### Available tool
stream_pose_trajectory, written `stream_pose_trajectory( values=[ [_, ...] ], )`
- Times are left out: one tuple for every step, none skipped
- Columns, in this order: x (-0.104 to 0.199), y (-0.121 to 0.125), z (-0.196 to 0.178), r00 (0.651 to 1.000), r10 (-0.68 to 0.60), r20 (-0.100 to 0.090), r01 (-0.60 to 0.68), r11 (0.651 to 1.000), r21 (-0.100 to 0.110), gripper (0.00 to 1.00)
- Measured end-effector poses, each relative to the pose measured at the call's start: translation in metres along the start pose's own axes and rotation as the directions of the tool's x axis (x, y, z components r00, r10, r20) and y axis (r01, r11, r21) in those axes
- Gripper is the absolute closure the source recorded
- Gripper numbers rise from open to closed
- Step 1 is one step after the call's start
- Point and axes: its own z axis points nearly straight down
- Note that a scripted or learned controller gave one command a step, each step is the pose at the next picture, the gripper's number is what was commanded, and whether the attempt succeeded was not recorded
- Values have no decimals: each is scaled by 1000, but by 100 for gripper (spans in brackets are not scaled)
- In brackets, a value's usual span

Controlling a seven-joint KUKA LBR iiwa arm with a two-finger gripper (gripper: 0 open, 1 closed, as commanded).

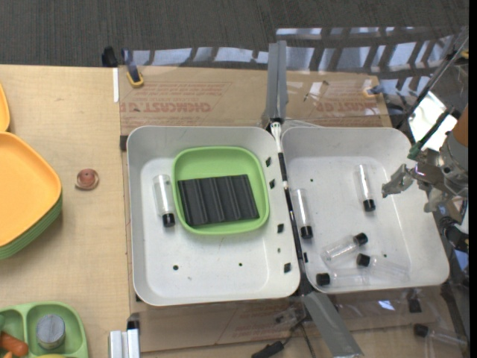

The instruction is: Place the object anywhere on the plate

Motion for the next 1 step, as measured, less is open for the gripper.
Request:
stream_pose_trajectory(
  values=[
    [-9,-19,29,997,72,-1,-72,997,-1,0]
  ],
)
